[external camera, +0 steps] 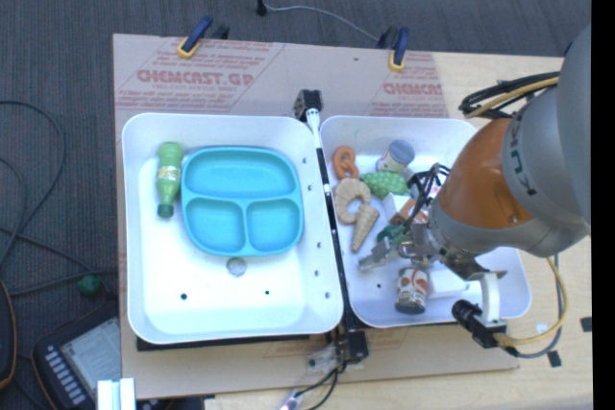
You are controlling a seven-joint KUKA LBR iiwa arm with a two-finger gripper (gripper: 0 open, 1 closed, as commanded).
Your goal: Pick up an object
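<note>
Entry: right bin (357,307), taken as the landmark for all positions

Gripper (382,248): hanging over the bin's middle, reaching in from the arm (500,197) that is covering the bin's right half; whether it is released, clenched or grasping anything, I cannot tell, as the tip is blurring into the clutter beneath it

Likely candidates for the pick: a cone-shaped toy (365,226) lying just left of the gripper, and a small red-and-white figure (412,290) lying toward the bin's near wall, just below the gripper

Handling note (judgement): the step in hand appears to be the descent onto one item. Doing it well is meaning choosing a single piece, centring over it before closing, and lifting straight up so neighbours are not dragging along. The figure is sitting somewhat apart from the pile, so it is looking like the cleaner target

Other contents: a pale crescent toy (352,193) touching the cone; an orange ring (344,160) at the bin's far left corner; a green bumpy piece (387,182) and a grey-capped item (398,153) toward the far wall

Obstructions: the crowding of toys at the bin's left side is risking a double grab or a slip

Beyond the bin's left wall: a second bin (144,302) holding a blue divided tray (240,202) and a green bottle (169,178)
</note>
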